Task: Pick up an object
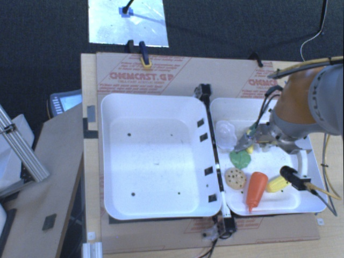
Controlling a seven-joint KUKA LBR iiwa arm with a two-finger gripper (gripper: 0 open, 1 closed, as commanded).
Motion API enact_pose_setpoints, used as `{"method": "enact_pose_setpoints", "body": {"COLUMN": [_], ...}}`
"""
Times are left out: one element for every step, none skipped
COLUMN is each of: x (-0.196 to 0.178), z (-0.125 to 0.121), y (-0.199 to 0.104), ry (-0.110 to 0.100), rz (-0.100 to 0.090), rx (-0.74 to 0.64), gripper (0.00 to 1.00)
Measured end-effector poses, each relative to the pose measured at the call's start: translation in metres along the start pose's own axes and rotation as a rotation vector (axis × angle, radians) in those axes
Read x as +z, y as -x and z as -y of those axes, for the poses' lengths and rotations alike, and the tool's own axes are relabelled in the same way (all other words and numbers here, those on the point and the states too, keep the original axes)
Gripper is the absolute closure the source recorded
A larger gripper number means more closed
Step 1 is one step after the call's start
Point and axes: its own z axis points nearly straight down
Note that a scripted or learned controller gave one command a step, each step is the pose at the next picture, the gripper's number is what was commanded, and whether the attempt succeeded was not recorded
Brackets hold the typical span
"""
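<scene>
A green, lumpy soft toy shaped like a leafy vegetable (239,159) lies in the middle-left part of the shallow white right-hand bin (242,105). It is a rounded blob, slightly wider than tall, so its long axis runs roughly left to right across the frame and neither end is clearly a point. A small yellow piece (249,150) sits at its upper right edge, possibly part of the same toy; the view is too coarse to be sure.

The two-finger gripper (248,140) hangs just above and to the right of the green toy, close to the yellow piece. Whether it is open, closed or gripping anything cannot be told from this angle. The grey arm with its orange band (301,104) reaches in from the right edge of the frame.

To the upper left of the toy lies a clear, rounded plastic object (225,132). Below it lies a round tan cookie with dark specks (235,178). Just right of the cookie, an orange toy carrot (256,188) lies nearly upright in the frame, thick end up, narrow tip pointing down and slightly left. A small yellow rounded toy (276,185) touches the carrot's right side.

The shallow white left-hand bin (156,160) fills the centre of the frame. Both bins rest on a brown cardboard sheet with red lettering (177,74).
</scene>
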Motion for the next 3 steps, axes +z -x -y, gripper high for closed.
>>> {"method": "enact_pose_setpoints", "body": {"x": [0.0,0.0,0.0], "z": [0.0,0.0,0.0], "y": [0.0,0.0,0.0], "ry": [0.0,0.0,0.0], "rz": [0.0,0.0,0.0], "rx": [0.0,0.0,0.0], "gripper": [0.0,0.0,0.0]}}
